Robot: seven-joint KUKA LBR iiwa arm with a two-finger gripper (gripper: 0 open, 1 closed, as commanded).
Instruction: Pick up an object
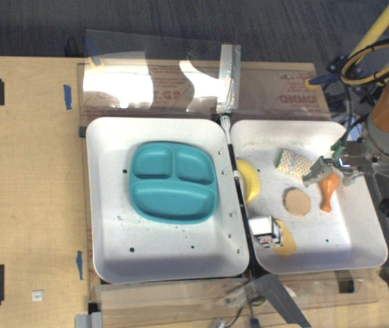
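Pick not yet achieved: gripper [332, 166] low in right bin [358, 248], jaws' state untellable, beside unlifted orange carrot [327, 191].

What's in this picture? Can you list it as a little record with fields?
left bin: holds a teal divided plate
right bin: holds a banana, a round tan cookie-like piece, an orange carrot-like toy, a patterned packet, a small white box
claw: low over the right bin, beside the carrot-like toy
held: nothing visibly
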